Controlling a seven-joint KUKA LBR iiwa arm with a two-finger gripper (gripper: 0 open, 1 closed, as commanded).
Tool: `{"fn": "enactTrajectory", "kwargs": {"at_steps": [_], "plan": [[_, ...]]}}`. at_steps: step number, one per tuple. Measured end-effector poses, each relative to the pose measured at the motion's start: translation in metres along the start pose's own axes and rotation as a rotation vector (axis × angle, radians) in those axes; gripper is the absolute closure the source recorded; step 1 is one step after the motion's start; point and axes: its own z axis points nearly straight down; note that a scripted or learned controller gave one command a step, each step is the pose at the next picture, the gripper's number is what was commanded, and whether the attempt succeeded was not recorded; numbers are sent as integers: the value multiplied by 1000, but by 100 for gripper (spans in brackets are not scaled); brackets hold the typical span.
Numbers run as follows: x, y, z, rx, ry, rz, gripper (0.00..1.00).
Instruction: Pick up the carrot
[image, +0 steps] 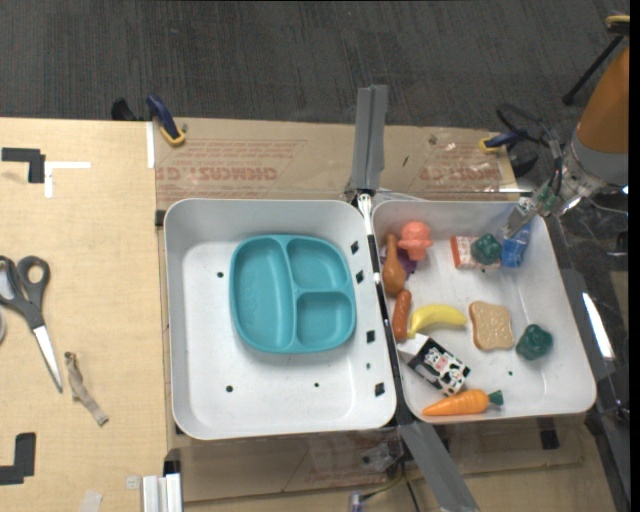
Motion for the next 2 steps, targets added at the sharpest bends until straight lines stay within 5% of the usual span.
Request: {"fn": "enactTrajectory", "kwargs": {"at_steps": [1, 2], "plan": [[40, -73, -9, 3, 3, 38, 100], [31, -56, 23, 0, 3, -230, 100]]}}
